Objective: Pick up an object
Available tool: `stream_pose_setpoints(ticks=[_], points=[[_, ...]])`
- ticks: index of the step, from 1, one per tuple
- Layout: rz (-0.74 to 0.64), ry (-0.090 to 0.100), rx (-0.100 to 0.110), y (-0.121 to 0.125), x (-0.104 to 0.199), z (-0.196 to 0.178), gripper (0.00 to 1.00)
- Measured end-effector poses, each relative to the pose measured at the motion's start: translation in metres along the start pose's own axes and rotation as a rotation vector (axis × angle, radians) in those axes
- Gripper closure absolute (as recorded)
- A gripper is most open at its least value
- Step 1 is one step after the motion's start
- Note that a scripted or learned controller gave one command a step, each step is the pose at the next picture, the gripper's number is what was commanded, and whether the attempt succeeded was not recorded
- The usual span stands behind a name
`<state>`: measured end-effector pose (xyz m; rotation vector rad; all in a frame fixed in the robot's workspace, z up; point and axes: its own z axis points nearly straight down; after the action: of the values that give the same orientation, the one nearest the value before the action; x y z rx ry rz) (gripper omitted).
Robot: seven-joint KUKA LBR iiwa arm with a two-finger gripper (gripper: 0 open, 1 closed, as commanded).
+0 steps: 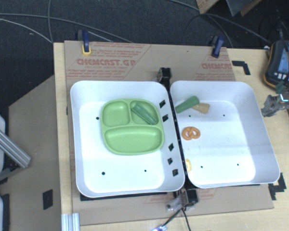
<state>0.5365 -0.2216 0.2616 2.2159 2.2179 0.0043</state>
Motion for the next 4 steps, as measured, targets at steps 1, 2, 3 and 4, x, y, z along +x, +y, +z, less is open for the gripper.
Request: stream_pose_setpoints(ticks=[1, 2, 3, 4], points=[[-0.005, 0.005, 0.008, 0.01, 0.055, 0.014, 1.0], [-0.006, 0.006, 0.008, 0.012, 0.109, 0.012, 1.0], [-0.005, 0.005, 0.008, 0.019, 0.152, 0.015, 1.0], [-0.006, 0.005, 0.004, 0.033, 0.204, 0.009, 1.0]])
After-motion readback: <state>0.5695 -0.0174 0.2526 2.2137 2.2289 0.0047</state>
